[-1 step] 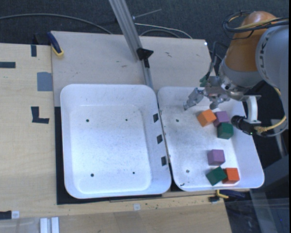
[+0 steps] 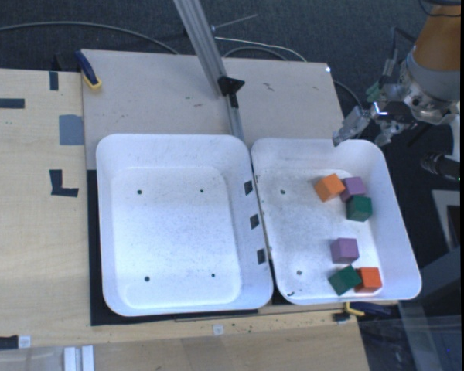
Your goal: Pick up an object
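Pincer (image 2: 362, 128) hovers at the right bin's (image 2: 294, 207) one-o'clock corner, carrying nothing.

I cannot tell whether it is apart or together. The blocks lie inside the right bin in two clusters: an orange block (image 2: 329, 186), purple block (image 2: 354, 186) and green block (image 2: 359, 207) at two o'clock, touching; a second purple block (image 2: 344, 249), green block (image 2: 345, 280) and orange block (image 2: 370, 278) at five o'clock. Likely risk: a descent onto packed neighbours nudges them aside, or strikes the rim. The left bin (image 2: 174, 222) sits alongside.

Slanted metal rail (image 2: 205, 41), yellow-handled clamp (image 2: 87, 69), cables (image 2: 255, 49) beyond the bench.
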### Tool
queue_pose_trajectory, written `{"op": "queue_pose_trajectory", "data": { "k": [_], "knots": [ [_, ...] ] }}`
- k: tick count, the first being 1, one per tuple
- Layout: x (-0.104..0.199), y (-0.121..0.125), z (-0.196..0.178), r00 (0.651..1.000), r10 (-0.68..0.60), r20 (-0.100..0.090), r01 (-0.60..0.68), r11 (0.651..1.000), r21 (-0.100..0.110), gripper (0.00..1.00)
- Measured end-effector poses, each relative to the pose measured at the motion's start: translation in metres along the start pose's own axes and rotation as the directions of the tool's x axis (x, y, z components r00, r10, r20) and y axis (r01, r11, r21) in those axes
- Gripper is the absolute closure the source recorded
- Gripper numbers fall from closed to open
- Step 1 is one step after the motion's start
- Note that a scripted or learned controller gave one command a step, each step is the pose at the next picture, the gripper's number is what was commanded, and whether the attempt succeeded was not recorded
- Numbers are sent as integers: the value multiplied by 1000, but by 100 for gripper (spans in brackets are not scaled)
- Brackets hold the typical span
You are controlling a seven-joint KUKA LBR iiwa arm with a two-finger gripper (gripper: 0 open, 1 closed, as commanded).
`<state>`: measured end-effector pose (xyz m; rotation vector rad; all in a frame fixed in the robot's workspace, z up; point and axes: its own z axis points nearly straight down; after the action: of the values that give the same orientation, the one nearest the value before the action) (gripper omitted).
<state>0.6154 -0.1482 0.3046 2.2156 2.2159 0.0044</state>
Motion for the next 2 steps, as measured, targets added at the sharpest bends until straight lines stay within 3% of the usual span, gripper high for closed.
{"op": "queue_pose_trajectory", "data": {
  "k": [1, 2],
  "knots": [
    [-55, -28, 110, 1000, 4, -3, -4, 1000, 18, 0],
    [-32, 8, 193, 1000, -3, 1, 3, 1000, 3, 0]
  ]
}}
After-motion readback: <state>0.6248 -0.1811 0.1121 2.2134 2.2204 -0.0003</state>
